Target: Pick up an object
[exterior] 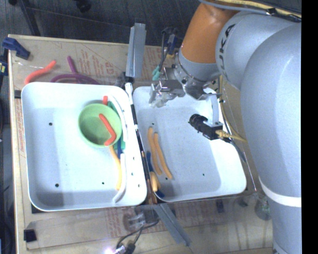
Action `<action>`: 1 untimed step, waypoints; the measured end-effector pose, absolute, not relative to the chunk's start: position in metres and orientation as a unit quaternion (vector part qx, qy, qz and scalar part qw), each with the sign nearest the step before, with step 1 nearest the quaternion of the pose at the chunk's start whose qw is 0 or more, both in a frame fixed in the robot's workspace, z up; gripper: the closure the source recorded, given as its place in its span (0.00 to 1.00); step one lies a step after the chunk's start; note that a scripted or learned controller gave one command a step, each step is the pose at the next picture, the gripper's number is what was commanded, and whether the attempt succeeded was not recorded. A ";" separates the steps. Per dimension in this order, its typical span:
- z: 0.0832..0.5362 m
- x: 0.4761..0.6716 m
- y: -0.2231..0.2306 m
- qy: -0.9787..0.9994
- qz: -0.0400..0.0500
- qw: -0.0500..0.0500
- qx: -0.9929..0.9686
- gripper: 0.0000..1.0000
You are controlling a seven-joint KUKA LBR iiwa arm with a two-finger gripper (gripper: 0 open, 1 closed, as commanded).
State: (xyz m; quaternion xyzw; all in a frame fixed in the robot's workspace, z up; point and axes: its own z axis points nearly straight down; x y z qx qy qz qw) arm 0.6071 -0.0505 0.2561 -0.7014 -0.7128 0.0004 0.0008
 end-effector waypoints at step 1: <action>0.256 0.607 -0.050 -0.713 0.000 0.001 -0.701 0.00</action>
